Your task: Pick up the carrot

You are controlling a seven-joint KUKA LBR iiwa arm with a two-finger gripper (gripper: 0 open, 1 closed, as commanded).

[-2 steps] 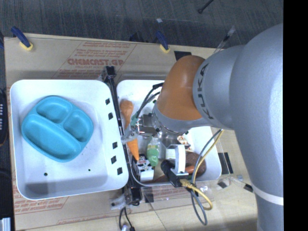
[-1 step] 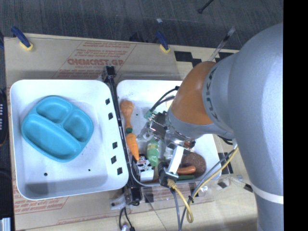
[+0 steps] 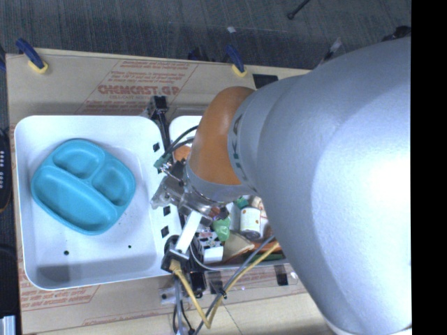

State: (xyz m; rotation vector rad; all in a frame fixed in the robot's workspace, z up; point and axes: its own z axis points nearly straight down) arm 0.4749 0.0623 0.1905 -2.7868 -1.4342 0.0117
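My arm reaches in from the right and covers most of the right bin (image 3: 183,126). Its orange band (image 3: 213,142) sits over the bin's left half, and the gripper (image 3: 174,190) hangs below it, low over the bin's left side near the divider between the bins. A small orange sliver (image 3: 181,153) peeks out at the band's left edge; it may be the carrot, but I cannot tell for sure. The wrist hides whatever lies under the gripper.
The left bin (image 3: 42,257) holds a blue divided plate (image 3: 84,185). In the right bin, a white can (image 3: 250,220), a green item (image 3: 222,227) and some flat packets show beneath the arm. Yellow and black cables (image 3: 192,295) trail over the front edge.
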